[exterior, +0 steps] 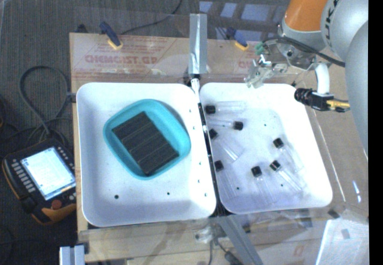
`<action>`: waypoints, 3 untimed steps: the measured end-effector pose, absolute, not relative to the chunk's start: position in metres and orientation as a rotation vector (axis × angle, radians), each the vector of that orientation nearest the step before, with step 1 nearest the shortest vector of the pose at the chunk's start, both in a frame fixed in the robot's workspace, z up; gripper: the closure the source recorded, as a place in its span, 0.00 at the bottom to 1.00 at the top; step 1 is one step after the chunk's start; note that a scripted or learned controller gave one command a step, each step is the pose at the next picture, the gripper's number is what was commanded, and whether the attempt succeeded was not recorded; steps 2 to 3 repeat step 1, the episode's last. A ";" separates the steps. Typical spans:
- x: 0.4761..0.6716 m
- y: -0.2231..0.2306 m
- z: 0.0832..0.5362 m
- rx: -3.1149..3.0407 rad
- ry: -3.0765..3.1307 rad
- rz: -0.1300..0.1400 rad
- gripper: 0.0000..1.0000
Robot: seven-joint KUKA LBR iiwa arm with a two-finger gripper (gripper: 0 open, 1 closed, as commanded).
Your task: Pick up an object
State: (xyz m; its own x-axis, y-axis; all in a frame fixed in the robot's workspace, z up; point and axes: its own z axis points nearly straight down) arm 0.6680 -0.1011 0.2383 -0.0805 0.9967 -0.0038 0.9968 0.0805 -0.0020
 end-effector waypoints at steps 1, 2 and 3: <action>0.668 -0.101 0.239 2.129 2.308 -0.006 0.00; 0.668 -0.101 0.239 2.129 2.308 -0.006 0.00; 0.668 -0.101 0.239 2.129 2.308 -0.006 0.00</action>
